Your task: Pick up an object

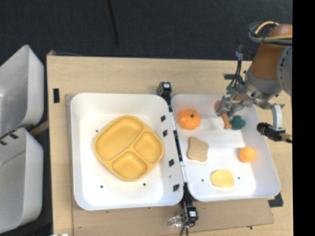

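The right bin [263, 181] holds several toy foods. An orange tangerine with a green stem [189, 119] lies at its back left. A tan bread slice [198, 149] sits just in front of it. A small orange ball [247, 154] rests at the right, and a pale yellow piece [222, 178] lies near the front. A carrot with a green top [232, 122] lies at the back of the bin. My gripper [225, 107] hangs right over the carrot's orange end, partly covering it. Whether it touches the carrot is not visible.
The left bin [86, 181] carries a yellow divided plate [129, 147]. A ridge with black clips [173, 146] separates the two bins. The grey arm with its orange band [268, 58] comes in over the right bin's back right corner. White objects [17, 132] stand at the far left.
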Robot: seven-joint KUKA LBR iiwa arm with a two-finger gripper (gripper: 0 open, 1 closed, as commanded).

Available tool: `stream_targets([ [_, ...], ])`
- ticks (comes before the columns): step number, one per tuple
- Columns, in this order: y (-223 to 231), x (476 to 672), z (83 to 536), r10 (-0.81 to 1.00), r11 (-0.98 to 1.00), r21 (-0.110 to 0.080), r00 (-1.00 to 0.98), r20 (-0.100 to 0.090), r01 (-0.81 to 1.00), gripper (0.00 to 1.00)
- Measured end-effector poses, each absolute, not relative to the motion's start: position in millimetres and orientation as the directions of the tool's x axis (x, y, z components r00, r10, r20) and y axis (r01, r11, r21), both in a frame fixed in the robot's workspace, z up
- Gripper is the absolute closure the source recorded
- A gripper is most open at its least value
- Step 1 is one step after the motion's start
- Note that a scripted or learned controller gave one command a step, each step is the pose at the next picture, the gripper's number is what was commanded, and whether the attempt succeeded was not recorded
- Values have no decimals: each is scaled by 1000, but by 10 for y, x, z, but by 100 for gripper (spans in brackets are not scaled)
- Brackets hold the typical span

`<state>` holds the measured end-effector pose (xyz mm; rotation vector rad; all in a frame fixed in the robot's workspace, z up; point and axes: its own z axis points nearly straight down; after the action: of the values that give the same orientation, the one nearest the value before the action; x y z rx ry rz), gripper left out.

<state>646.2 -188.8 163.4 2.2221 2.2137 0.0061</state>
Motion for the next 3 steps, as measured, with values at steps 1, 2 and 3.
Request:
stream_targets([
  [1,-1897,6541,2270,1000,2,9,-2,-2,1000,100],
  [2,-1910,6554,2690,1000,3,7,-3,-2,1000,100],
  [3,-1383,6430,2722,1000,5,1,-5,0,1000,100],
])
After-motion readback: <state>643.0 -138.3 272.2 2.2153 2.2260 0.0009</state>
